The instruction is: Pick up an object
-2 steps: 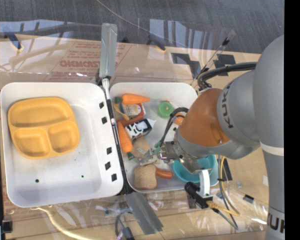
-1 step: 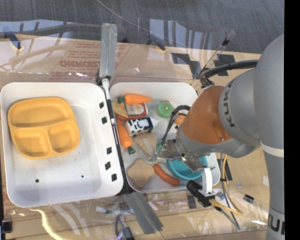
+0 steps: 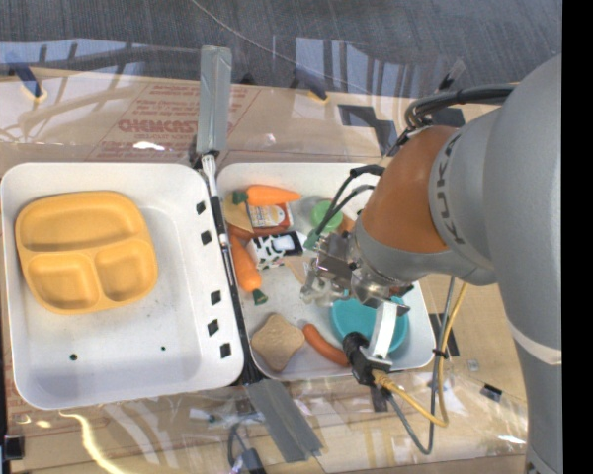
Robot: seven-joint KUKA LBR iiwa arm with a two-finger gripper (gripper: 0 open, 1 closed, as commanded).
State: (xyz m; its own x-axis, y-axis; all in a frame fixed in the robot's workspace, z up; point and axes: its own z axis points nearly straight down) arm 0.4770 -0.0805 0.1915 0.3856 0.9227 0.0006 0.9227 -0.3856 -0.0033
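The right bin [image 3: 277,176] holds several toy foods: an orange carrot [image 3: 269,195] at the back, a second carrot [image 3: 245,265] along the left wall, a black and white box [image 3: 270,249], a slice of bread [image 3: 278,340], a red sausage [image 3: 324,344], a green item [image 3: 323,211] and a teal bowl [image 3: 361,322]. My gripper [image 3: 319,275] hangs over the middle of this bin, just right of the box and above the bowl's left rim. The wrist hides its fingertips.
The left bin [image 3: 109,363] contains a yellow divided plate [image 3: 84,248] at its back left. A grey divider strip [image 3: 212,107] runs between the bins. The arm's large grey body [image 3: 504,215] covers the right bin's right side. Cables [image 3: 415,403] trail at the front.
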